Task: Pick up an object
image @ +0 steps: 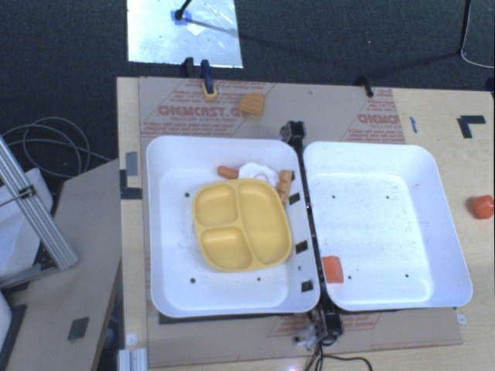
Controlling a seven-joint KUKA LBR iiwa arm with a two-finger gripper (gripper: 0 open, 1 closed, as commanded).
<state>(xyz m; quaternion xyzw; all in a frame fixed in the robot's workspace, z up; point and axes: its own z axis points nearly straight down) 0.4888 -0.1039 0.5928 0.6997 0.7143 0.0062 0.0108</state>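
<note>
Yellow plate (241, 226): three-compartment, lying flat in the left bin (166, 230), a little toward that bin's far right side
Orange sausage-shaped piece (227, 172): just beyond the plate's far edge, lying on the bin floor
White piece (257, 173): right beside the orange one, touching or nearly touching the plate's far rim; its shape is hard to make out against the white bin
Tan stub (285, 182): at the plate's far right corner, close to the wall between the bins
Orange block (332, 269): in the right bin (433, 207), at its near left corner, well apart from everything in the left bin
Pincer: whether it is spread or pressed together cannot be told, and so neither can how the objects lie relative to it
Red-orange object (482, 206): on the bench top, outside the right bin on its right
Tan block (251, 104): on the printed board (189, 110) beyond the left bin
Clamp (207, 79): blue and yellow, at the board's far edge
Silver sheet (183, 20): on the dark floor beyond the bench
Cables (46, 141): looped on the floor to the left
</note>
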